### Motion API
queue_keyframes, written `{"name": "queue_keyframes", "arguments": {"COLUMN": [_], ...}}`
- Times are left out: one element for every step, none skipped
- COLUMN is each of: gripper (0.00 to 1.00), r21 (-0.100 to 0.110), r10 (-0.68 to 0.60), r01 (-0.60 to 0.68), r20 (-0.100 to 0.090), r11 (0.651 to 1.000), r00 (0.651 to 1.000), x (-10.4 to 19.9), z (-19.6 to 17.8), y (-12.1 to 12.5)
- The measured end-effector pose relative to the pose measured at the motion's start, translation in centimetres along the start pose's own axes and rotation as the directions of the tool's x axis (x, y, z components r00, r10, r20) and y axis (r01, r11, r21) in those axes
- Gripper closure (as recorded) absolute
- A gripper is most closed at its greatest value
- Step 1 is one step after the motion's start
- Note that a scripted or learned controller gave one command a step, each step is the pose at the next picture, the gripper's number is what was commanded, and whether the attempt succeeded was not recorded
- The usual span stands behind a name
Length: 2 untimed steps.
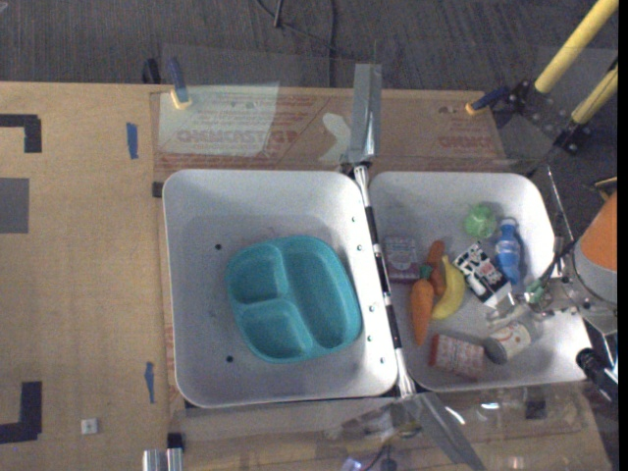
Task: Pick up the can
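Note:
The can (461, 353), a reddish cylinder with a grey end, lies on its side near the front wall of the right bin (549, 361). My gripper (525, 305) hangs low over the right side of that bin, up and to the right of the can and apart from it. It is just above a white cup (510, 340) that lies next to the can's grey end. The arm's orange band (603, 248) shows at the right edge.
The right bin also holds a carrot (422, 307), a banana (449, 287), a black-and-white box (481, 268), a blue bottle (507, 248), a green object (481, 221) and a small pack (400, 258). A teal divided plate (292, 297) lies in the left bin (196, 214).

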<state>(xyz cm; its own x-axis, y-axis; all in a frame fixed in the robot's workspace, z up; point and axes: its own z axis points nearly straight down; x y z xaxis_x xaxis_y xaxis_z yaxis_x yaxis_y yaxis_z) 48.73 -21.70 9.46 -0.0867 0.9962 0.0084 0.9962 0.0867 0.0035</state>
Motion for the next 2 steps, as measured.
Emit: {"name": "queue_keyframes", "arguments": {"gripper": [1.00, 1.00], "r21": [-0.001, -0.001], "r10": [0.006, -0.227], "r01": [-0.006, 0.227], "r20": [0.008, 0.010], "r11": [1.000, 0.974], "r00": [1.000, 0.974], "x": [-0.4, -0.5], "z": [-0.9, 0.6], "y": [-0.1, -0.5]}}
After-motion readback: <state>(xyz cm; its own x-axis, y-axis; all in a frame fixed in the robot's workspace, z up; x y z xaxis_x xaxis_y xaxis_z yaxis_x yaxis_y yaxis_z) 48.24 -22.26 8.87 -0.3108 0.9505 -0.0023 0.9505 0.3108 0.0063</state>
